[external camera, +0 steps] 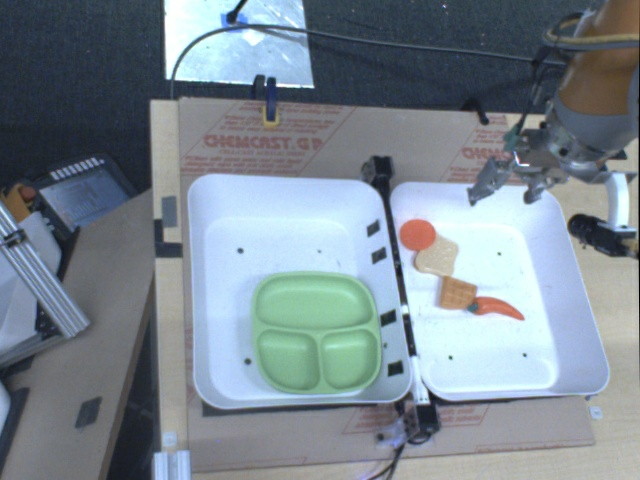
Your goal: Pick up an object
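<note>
four small food-like pieces lie in the left part of the right bin, all flat on its floor. an orange-red disc sits nearest the bin's far-left corner, touching a pale bread-shaped slice; just below that lies a tan waffle-like square, with an orange carrot touching its right side.

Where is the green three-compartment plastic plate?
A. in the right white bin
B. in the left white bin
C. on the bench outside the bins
B: the green three-compartment plastic plate lies in the left white bin, apart from the food pieces in the right white bin.
</note>
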### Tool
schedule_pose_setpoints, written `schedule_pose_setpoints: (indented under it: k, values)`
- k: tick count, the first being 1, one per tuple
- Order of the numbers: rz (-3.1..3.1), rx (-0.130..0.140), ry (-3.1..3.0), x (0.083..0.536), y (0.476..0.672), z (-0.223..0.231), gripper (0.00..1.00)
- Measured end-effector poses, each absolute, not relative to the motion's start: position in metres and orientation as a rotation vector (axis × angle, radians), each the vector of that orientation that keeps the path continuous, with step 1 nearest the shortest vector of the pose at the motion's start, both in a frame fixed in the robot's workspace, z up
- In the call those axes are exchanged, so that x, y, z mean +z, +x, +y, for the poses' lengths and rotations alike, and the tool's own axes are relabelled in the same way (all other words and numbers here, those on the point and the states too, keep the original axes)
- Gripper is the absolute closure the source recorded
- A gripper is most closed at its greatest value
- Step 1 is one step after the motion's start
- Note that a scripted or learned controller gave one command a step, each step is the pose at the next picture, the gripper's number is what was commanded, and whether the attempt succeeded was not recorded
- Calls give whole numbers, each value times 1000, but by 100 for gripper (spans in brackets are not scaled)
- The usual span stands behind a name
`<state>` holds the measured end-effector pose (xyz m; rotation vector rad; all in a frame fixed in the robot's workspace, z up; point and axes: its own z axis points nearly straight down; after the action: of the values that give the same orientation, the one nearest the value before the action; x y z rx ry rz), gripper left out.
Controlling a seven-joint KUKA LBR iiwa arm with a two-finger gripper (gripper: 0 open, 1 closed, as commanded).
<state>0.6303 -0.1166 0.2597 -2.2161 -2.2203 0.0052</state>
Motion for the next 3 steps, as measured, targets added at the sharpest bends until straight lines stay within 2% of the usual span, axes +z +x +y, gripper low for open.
schedule_pose_setpoints:
  k: [1,3]
  values:
    - [-2225,-1,-2219,263,632,-116,0]
    - [-2225,1,-2217,170,639,-119,0]
